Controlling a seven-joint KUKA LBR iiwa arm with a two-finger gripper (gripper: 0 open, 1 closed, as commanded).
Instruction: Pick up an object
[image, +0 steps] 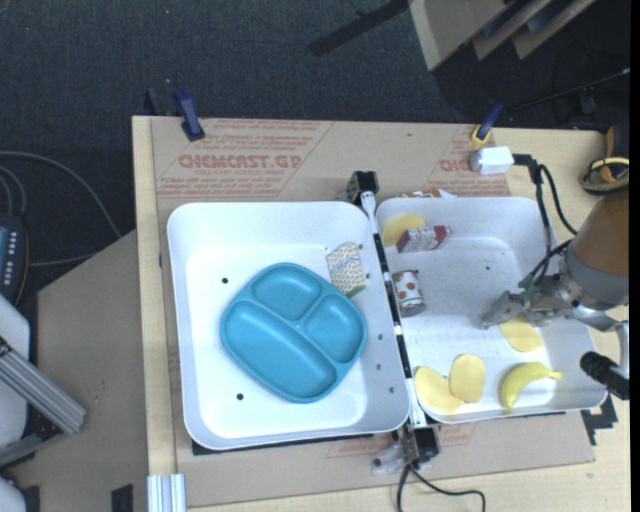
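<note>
**Over the right bin, the arm's tool sits low among yellow pieces**

Over the right-hand shallow white bin (470, 215) the grey arm with its orange band (606, 245) reaches in from the right, and its tool (510, 312) hangs low near the bin's floor, pointing left. How far the tool is parted cannot be told at this angle, and nothing is seen clearly held in it. Just below and beside the tool lies a pale yellow flat piece (521, 335). Nearer the front wall of that bin rest a yellow banana-shaped toy (525, 381) and two yellow rounded chips (452, 384), the chips touching each other. Toward the back of the same bin lie a yellow piece (403, 229) next to a small red-and-white packet (425, 238), and a small red-and-white can (407, 292) lies on its side by the left wall.

The left-hand white bin (200, 300) holds a blue divided plastic plate (291, 331), with a small patterned packet (346, 268) just beside the plate's upper right edge. Both bins stand side by side on the wooden table (250, 150).
</note>
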